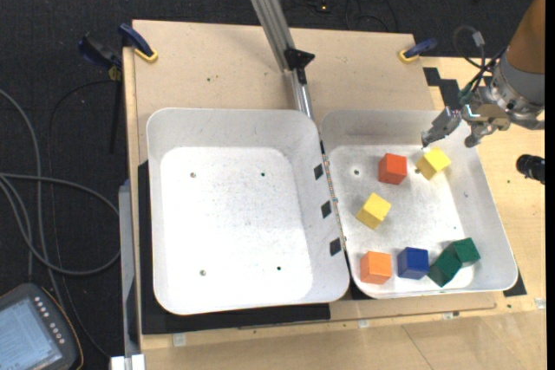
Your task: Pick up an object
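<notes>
The right bin point(487, 205) holds several cubes. A red-orange cube point(392, 168) and a yellow cube point(433, 162) lie near its far side. A second yellow cube point(375, 210) lies in the middle. Along the near edge sit an orange cube point(375, 267), a blue cube point(414, 262) and two green cubes point(466, 251), the other green cube point(445, 268) touching the first. My gripper point(453, 137) hovers over the bin's far right corner, just above and right of the far yellow cube. Its fingers are spread open with nothing between them.
The left bin point(234, 212) sits beside the right one, with black clips along the shared rim. A slanted metal pole point(264, 0) rises behind the bins. Blue and yellow clamps point(139, 43) hold the bench's far corners.
</notes>
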You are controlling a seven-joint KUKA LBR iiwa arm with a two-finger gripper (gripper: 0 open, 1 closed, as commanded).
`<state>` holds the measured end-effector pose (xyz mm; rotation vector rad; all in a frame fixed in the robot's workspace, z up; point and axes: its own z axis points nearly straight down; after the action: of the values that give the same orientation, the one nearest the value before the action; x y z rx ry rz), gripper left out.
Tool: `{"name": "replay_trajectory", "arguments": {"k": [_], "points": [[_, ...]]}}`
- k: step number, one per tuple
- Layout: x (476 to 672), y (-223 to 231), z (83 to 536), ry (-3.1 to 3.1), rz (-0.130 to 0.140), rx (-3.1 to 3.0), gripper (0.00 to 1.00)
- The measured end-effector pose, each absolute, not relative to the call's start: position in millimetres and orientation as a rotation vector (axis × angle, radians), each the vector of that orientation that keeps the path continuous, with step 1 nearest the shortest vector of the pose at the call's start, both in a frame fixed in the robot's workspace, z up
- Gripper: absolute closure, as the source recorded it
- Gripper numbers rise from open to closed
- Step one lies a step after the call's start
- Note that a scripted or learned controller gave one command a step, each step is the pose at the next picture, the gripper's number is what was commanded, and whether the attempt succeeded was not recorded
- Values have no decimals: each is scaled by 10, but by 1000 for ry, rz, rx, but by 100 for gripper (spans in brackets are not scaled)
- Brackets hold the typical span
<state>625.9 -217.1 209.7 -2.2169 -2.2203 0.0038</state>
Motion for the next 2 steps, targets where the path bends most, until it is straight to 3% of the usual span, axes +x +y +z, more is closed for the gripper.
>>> {"name": "replay_trajectory", "arguments": {"k": [1, 2], "points": [[6270, -2168, 2127, -2226, 1, -2217, 0], [6289, -2126, 1692, -2224, 3, -2215, 0]]}}
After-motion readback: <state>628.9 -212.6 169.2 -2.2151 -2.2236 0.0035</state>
